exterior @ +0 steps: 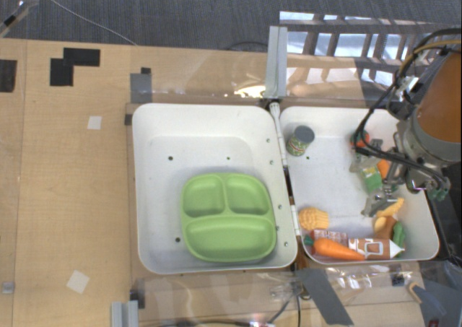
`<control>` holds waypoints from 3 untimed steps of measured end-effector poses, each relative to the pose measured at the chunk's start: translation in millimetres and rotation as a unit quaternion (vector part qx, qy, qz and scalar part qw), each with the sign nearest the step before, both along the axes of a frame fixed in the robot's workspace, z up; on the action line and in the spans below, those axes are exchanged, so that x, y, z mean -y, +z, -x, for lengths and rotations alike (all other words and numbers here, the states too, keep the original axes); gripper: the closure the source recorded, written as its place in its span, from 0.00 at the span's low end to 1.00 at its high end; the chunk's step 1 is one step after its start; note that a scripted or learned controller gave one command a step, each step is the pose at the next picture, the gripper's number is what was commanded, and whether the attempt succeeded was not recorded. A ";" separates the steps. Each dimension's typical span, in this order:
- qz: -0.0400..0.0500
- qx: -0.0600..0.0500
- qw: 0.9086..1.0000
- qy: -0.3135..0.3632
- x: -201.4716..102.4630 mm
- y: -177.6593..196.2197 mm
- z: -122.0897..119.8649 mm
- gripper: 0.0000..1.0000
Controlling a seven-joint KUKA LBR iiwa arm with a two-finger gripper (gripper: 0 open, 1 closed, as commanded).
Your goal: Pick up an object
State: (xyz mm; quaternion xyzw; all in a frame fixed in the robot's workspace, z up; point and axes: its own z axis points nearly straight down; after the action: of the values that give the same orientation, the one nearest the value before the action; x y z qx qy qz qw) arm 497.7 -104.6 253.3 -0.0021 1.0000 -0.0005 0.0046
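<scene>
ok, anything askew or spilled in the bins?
Nothing spilled. The green plate sits flat in the left bin. The can stands upright in the right bin; the carrot and other toys crowd its near corner.

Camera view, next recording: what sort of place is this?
Likely a robotics lab's bin-picking bench: two white bins on a wooden bench over grey carpet, a green divided plate, toy food such as a carrot, and the arm's gripper.

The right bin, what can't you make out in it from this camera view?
- Claw: whether it is open or shut, lost among small objects under the arm.
- Small green and orange items by the claw: too small and part-covered by the arm to identify.
- Right bin: its right wall is hidden by the arm.
</scene>
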 end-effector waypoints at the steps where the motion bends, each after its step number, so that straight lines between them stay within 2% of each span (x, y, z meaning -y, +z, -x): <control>1: -0.001 -0.004 0.993 0.115 32.3 -120.4 -12.2 0.00; 2: 0.000 0.000 0.998 0.063 73.2 -133.3 -114.9 0.00; 3: 0.001 0.002 0.996 0.092 75.4 -164.3 -119.6 0.00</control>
State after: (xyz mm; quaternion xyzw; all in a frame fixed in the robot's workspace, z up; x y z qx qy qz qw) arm 617.3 -180.0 89.0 -0.0938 0.9956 -0.0015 0.0066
